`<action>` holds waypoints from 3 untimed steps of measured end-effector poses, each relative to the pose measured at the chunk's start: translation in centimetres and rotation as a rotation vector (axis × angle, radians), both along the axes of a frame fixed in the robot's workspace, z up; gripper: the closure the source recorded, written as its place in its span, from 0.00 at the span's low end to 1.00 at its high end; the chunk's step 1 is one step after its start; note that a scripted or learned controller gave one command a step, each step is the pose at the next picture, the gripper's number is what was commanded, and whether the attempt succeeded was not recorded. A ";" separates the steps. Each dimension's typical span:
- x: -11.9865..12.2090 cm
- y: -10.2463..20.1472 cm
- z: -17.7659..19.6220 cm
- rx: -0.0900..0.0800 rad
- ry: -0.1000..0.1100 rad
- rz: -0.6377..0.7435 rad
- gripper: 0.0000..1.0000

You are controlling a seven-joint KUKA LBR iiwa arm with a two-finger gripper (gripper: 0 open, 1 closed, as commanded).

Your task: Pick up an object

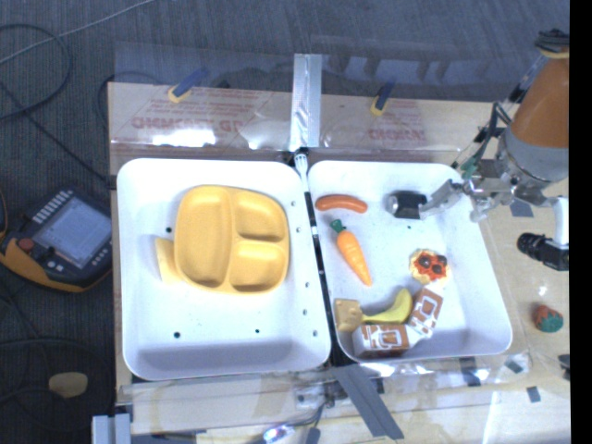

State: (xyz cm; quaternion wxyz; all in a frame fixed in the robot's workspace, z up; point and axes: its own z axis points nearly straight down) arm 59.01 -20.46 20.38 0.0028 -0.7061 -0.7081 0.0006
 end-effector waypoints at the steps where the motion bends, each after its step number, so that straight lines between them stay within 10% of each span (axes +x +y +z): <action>1: -6.7 9.3 -11.4 -0.004 -0.011 0.019 0.00; 2: -3.8 12.7 -2.2 -0.005 0.003 -0.253 0.00; 3: -2.6 11.3 -10.2 -0.004 0.001 -0.021 0.00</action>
